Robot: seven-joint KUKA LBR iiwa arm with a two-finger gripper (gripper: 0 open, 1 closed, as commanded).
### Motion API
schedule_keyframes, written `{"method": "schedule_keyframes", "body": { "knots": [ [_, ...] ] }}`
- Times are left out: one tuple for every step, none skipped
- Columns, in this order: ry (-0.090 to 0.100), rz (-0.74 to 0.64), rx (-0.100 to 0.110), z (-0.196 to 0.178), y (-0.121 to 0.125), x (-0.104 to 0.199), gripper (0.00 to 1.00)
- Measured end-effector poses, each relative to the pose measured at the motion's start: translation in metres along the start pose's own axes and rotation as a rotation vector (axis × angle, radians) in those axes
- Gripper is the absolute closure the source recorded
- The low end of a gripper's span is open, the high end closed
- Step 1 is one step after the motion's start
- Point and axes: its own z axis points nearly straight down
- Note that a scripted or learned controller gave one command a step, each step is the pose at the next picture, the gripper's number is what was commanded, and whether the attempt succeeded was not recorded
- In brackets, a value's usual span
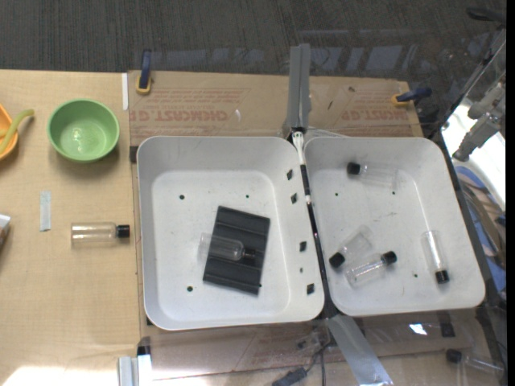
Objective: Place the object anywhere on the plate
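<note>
Two white bins sit side by side. In the left bin (161,296) a dark plate (241,256) lies tilted, with a clear vial (223,248) resting on its left part, hard to make out against it. The right bin (459,296) holds four clear black-capped vials, the nearest pair (360,262) overlapping. My gripper (476,139) is cut off at the right edge; I cannot tell its state.

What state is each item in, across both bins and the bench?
Black plate: flat in left bin, a vial on it.
Vial on plate: lying down.
Four vials in right bin: lying down, black caps on.
Bench vial: lying down, capped.
Green bowl: upright.
</note>
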Motion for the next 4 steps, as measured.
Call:
{"method": "schedule_keyframes", "body": {
  "knots": [
    [0.0, 0.0, 0.0, 0.0, 0.0, 0.0, 0.0],
    [-0.001, -0.411, -0.001, -0.011, -0.041, -0.063, 0.0],
    [-0.001, -0.412, -0.001, -0.012, -0.041, -0.063, 0.0],
    [-0.001, -0.412, -0.001, -0.012, -0.041, -0.063, 0.0]
  ]
}}
